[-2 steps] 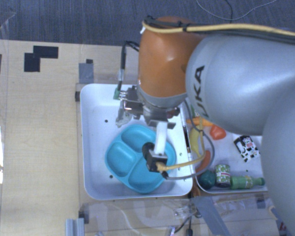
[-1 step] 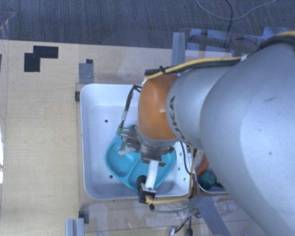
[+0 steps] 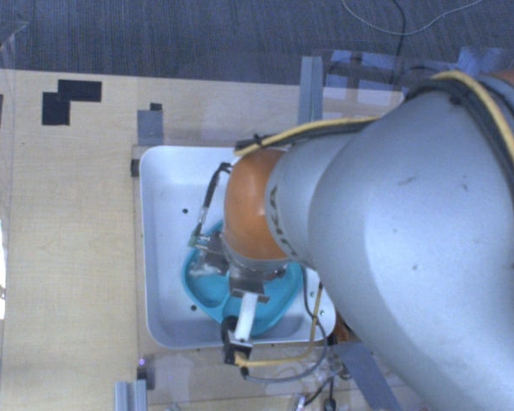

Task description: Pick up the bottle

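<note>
My arm reaches into the left white bin (image 3: 167, 221) from the right, and its orange band (image 3: 248, 212) and wrist cover the bin's middle and right part. Below the wrist lies a teal, rounded object (image 3: 204, 288) on the bin floor near the front wall. The gripper (image 3: 207, 257) points down onto the teal object's left part, with its grey metal body showing just past the wrist. The wrist hides what lies directly under the gripper.
The big grey arm link (image 3: 411, 255) covers the right bin. Bare white floor of the left bin shows along its left and back sides. The wooden bench (image 3: 60, 255) extends to the left, with black tape marks (image 3: 68, 99) at its far edge.
</note>
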